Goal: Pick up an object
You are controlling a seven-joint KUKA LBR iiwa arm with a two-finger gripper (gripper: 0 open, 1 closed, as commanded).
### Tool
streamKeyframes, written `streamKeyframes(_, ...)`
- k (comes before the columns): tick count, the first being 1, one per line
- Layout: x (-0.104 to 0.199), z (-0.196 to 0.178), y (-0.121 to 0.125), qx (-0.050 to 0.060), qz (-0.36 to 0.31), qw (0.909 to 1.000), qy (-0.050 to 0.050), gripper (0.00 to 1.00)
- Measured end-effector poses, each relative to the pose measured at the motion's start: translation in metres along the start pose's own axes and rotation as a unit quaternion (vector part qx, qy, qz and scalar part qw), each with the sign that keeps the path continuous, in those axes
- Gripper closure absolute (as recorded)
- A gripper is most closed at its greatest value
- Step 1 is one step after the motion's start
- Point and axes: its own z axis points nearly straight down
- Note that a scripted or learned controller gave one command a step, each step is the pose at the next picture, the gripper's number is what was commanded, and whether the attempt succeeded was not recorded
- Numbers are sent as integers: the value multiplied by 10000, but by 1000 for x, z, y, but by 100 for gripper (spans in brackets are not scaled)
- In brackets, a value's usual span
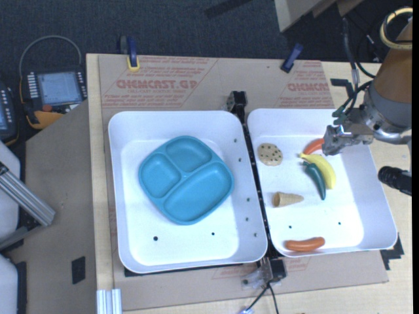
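The right bin (366,234) holds a round cookie (269,154), an ice-cream cone (287,199), a yellow banana (322,168) with a dark green pepper (316,178) beside it, an orange-red piece (313,146) and a sausage (304,244) near the front wall. My gripper (332,142) hangs low over the bin's back right part, just right of the orange-red piece and above the banana's upper end. Nothing shows between its tips.
The left bin (131,234) carries a blue divided plate (186,178). A black clamp (237,101) sits at the back between the bins, and another (273,269) at the front. A pendant with a screen (55,89) lies off the bench at left.
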Motion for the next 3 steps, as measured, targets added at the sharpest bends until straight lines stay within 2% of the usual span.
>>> streamKeyframes(1, 45, 6, -19, 59, -12, 10000, 24, 100)
streamKeyframes(3, 139, 19, -47, 65, -15, 10000, 23, 100)
